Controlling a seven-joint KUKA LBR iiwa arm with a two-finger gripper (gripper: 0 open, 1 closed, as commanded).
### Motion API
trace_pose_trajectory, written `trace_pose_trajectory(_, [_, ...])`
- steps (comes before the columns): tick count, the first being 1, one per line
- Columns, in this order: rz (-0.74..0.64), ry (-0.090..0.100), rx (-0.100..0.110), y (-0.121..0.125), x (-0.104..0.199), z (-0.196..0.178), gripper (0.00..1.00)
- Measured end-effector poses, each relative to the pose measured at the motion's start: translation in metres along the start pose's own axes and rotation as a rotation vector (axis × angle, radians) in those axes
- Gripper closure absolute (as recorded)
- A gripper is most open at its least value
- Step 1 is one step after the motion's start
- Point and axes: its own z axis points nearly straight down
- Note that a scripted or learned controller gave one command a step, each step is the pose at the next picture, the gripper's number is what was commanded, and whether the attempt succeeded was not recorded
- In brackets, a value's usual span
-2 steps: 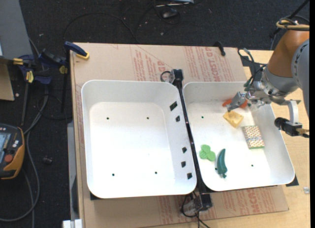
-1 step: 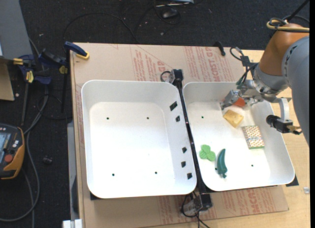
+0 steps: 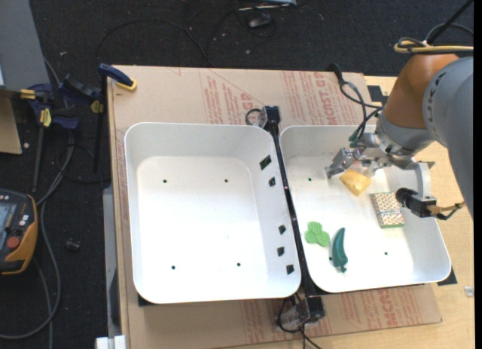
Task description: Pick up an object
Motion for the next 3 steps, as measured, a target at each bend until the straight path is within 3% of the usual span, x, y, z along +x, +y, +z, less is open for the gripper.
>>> trace_pose_trajectory(1, [0.002,-0.001,0.000,-0.017,-0.002,0.000,0.00])
trace_pose_trajectory(2, [0.002,-0.001,-0.001,-0.016,-0.002,-0.010,1.00])
trace_pose_trajectory(3, [-0.010,0.003,-0.013,-0.001,0.135,-0.146,1.00])
